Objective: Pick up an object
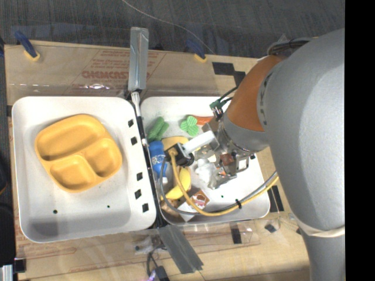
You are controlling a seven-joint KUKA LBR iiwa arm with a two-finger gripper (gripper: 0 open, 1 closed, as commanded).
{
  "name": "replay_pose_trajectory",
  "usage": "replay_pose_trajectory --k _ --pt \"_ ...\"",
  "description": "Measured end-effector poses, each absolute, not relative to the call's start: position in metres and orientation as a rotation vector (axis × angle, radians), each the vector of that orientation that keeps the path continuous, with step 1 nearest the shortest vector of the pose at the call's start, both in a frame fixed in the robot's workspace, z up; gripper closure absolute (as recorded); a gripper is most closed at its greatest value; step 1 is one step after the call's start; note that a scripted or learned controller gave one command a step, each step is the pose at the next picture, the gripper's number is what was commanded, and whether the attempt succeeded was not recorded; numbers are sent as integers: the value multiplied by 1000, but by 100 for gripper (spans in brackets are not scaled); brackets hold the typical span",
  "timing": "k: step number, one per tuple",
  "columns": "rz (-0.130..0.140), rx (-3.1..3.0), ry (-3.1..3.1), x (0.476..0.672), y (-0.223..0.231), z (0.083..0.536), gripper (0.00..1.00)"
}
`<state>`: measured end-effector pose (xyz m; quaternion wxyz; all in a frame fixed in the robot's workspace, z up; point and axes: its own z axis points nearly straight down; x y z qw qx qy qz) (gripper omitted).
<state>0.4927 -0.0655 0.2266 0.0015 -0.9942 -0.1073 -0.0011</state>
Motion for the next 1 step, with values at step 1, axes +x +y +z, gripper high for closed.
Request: replay_pose_trajectory --k 1 --pt "1 -3076 -622 478 -129 100 100"
